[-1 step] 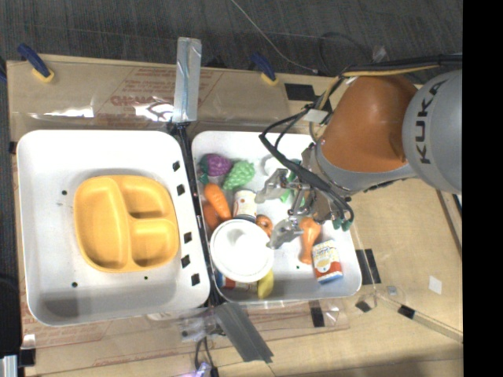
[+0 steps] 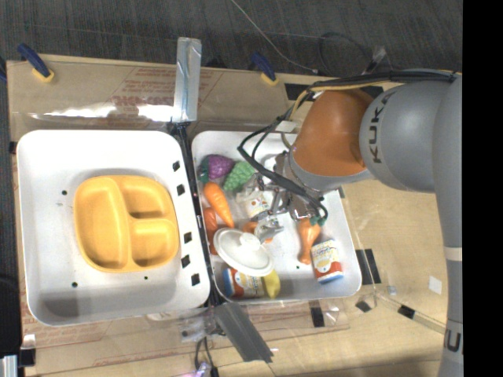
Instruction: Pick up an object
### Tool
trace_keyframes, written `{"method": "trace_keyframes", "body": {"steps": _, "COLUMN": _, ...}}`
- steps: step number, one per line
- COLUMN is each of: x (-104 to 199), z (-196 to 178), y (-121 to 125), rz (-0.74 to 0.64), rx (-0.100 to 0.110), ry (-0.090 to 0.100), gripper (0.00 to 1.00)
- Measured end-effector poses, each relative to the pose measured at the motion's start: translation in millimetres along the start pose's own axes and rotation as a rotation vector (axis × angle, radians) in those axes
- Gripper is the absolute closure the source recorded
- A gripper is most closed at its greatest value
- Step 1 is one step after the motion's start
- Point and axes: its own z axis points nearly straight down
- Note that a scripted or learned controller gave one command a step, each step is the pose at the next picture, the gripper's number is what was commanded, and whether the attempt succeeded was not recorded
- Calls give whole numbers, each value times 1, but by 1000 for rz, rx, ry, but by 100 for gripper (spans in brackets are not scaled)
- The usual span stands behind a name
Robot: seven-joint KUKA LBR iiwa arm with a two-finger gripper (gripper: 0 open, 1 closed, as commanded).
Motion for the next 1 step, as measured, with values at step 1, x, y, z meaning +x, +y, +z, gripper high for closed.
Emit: {"method": "trace_keyframes", "body": {"steps": 1, "x": -5, "z": 9, "y": -31, "rz": -107, "rx": -1, "ry": -1, "gripper": 0}}
